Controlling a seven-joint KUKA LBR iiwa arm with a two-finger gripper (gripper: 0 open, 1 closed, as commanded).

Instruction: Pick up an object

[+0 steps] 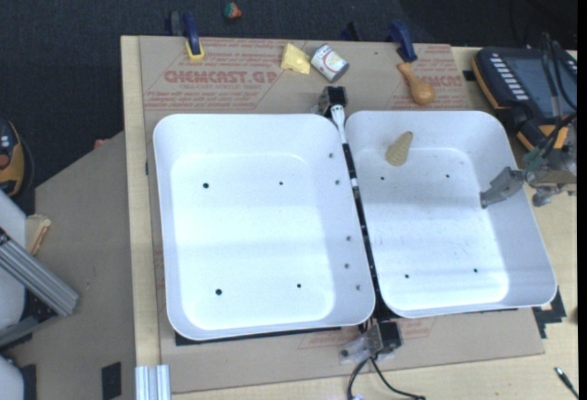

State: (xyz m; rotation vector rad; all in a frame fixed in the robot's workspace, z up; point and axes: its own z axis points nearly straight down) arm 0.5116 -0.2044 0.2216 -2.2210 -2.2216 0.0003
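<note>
A small tan cone-shaped object [399,149] lies in the right bin [459,283], near its far wall. My gripper [503,186] reaches in low over that bin's right rim as a grey shape. It sits to the right of the tan object, well apart from it, with nothing seen in its hold. The left bin [183,233] holds no object that I can see.
On the bench behind the bins lie a yellow piece [295,60], a small white canister [329,63] and a wooden-handled item [415,84]. A black and white marker-like item [336,105] rests at the gap between the bins. Blue clamps [191,31] hold the board. A black device [514,77] sits at the far right.
</note>
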